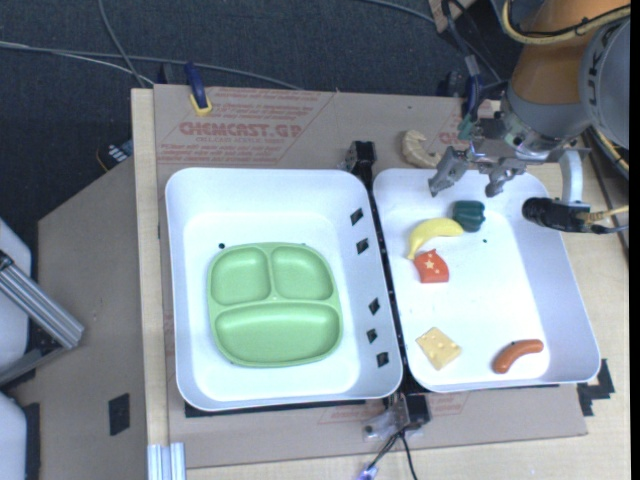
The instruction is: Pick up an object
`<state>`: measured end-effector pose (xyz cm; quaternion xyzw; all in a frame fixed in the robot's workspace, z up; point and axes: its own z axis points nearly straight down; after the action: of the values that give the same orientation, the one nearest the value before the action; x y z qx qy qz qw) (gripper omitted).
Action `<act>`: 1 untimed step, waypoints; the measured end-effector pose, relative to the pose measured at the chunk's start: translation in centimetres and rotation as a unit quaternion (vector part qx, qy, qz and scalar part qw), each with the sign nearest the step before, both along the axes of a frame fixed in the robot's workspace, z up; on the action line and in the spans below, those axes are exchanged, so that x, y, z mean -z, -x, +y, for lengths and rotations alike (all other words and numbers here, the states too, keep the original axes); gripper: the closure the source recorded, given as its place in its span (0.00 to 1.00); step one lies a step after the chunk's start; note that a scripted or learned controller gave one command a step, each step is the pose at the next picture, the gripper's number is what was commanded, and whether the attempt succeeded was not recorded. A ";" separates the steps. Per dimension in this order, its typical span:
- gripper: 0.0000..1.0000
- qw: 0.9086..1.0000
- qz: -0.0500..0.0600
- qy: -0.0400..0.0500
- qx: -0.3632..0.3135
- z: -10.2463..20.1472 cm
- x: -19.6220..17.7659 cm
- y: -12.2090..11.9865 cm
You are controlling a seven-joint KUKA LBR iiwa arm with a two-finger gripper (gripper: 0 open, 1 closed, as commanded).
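Observation:
My gripper [470, 178] hangs over the far end of the right bin [560, 288], fingers spread and open with nothing between them. Just below it lies a dark green pepper-like piece [467, 214]. A yellow banana [434, 234] lies beside that, and a red block with a yellow star [432, 267] touches the banana's lower end. Nearer the front edge sit a yellow cheese wedge [438, 347] and an orange-red sausage [517, 355].
The left bin [190, 268] holds a green divided plate [274, 304]. Black clips line the wall between the two bins [372, 268]. A beige object [418, 148] lies on the cardboard behind the right bin. Cables and a black fitting [555, 213] sit at the right.

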<state>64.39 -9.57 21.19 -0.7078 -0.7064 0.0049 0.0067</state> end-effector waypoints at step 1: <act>0.00 1.000 -0.008 0.001 -0.001 0.0 -0.9 -0.3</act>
<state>64.66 -9.55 22.11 -0.7069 -0.7073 0.0001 0.0008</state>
